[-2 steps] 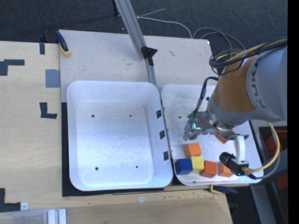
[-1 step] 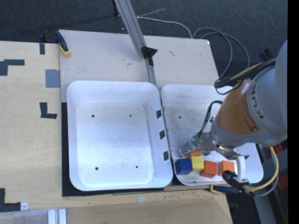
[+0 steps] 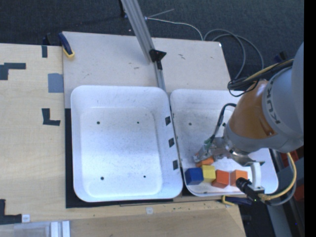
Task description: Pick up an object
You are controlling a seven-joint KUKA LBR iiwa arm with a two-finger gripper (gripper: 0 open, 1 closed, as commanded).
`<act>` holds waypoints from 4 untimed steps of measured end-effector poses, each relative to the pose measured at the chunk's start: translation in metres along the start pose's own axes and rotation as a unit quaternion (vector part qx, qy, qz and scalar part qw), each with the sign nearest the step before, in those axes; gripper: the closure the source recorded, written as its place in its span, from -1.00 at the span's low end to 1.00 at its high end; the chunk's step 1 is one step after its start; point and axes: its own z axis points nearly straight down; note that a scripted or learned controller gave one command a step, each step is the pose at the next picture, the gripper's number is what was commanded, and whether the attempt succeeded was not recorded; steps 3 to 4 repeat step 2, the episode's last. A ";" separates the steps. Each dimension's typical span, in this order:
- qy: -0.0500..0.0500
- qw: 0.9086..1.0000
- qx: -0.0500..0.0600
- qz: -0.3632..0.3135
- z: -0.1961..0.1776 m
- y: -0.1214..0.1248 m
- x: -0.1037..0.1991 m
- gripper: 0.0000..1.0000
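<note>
In the camera view, the end effector (image 3: pixel 207 152) sits low in the right bin (image 3: pixel 197 107), just above a cluster of blocks at that bin's near edge: a blue block (image 3: pixel 193 176), a yellow block (image 3: pixel 209 172) and orange blocks (image 3: pixel 223 178). How it is set I cannot tell, as the wrist hides it. This looks like the reaching step; next it must close on one block and lift.
</note>
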 end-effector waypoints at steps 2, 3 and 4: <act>0.001 1.000 -0.002 -0.004 -0.102 0.003 0.138 1.00; 0.001 1.000 -0.002 -0.004 -0.102 0.003 0.138 1.00; 0.001 1.000 -0.002 -0.004 -0.102 0.003 0.138 1.00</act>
